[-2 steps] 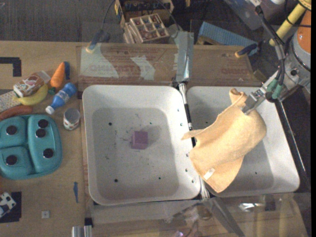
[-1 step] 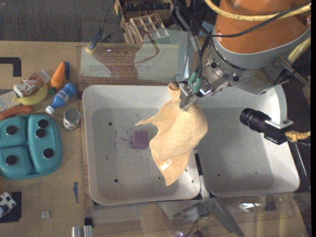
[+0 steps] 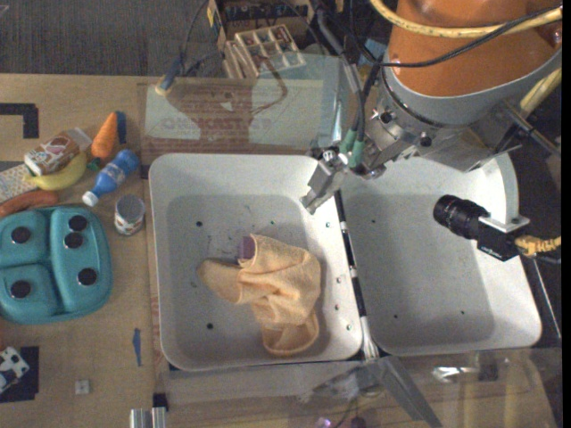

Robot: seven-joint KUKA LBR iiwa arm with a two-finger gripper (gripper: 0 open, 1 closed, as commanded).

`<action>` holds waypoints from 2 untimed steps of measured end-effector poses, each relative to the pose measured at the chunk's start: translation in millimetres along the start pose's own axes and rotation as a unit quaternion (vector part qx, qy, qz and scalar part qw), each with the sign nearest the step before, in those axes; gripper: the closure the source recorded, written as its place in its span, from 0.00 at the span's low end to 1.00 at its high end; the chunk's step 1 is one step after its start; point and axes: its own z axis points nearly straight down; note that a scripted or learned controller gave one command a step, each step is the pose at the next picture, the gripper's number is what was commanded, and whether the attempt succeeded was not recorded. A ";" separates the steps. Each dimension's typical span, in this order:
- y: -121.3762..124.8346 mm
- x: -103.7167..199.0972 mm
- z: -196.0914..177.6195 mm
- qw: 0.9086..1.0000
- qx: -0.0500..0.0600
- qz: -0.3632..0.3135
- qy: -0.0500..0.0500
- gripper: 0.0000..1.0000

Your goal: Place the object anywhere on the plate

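A wooden bench (image 3: 80, 105) stands on dark grey carpet (image 3: 98, 20), with a clear plastic sheet (image 3: 241, 105) lying behind.

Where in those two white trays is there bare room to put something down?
The right tray has the most bare floor. In the left tray, a crumpled yellow cloth fills the middle and lower right, leaving bare strips along its top and left walls.
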 end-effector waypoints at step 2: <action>101.6 10.8 320.4 0.999 0.003 -0.054 0.002 0.00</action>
